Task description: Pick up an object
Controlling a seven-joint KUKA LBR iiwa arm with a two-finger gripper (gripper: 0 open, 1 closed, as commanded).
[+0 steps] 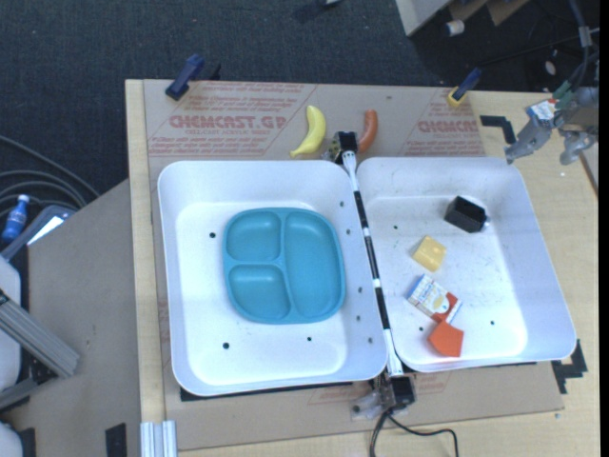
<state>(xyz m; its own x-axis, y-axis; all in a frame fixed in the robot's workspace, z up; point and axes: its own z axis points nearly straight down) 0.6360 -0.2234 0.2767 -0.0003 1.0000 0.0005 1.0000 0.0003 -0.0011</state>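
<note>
A robot gripper (544, 133) is hovering at two o'clock beyond the right bin (533, 284) – its grip impossible to judge – while a black block (466, 213) is lying nearest inside, best approached by descending squarely overhead.

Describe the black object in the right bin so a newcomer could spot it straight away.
Start at the right bin, the one without the blue divided plate. The black block lies nearest its far edge, above the yellow piece. It is the only dark item there.
</note>
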